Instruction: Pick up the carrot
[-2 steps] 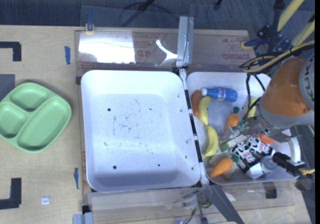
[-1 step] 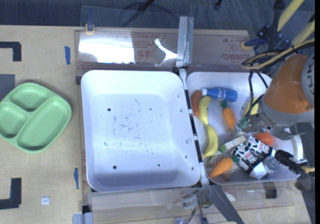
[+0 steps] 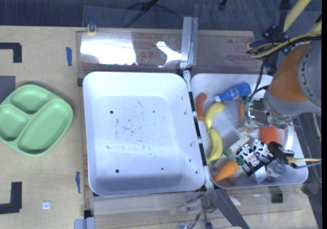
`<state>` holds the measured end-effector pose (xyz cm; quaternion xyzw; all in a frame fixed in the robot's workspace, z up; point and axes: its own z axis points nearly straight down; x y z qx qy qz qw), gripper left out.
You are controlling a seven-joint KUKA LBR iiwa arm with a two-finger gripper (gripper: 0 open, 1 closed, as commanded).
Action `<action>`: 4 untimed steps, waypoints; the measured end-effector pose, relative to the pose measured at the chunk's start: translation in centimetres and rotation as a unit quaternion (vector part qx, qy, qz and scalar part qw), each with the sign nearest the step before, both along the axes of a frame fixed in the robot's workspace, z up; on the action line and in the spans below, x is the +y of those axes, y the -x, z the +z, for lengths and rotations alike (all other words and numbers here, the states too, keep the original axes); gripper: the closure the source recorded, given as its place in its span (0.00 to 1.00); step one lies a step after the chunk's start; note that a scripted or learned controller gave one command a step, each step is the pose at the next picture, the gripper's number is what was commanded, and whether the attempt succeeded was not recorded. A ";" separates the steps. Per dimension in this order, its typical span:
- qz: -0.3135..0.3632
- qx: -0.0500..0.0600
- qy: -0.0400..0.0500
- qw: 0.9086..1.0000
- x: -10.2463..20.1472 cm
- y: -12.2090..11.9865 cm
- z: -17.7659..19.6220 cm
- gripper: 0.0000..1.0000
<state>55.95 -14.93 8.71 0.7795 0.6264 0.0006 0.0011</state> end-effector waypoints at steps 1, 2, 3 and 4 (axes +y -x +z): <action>0.000 0.000 -0.001 1.000 0.1 0.0 0.0 0.00; 0.000 -0.001 0.000 1.000 0.0 -0.1 1.0 1.00; -0.037 0.001 0.000 0.999 8.1 -6.8 9.8 1.00; 0.036 0.000 0.000 0.999 -0.6 -8.1 11.8 1.00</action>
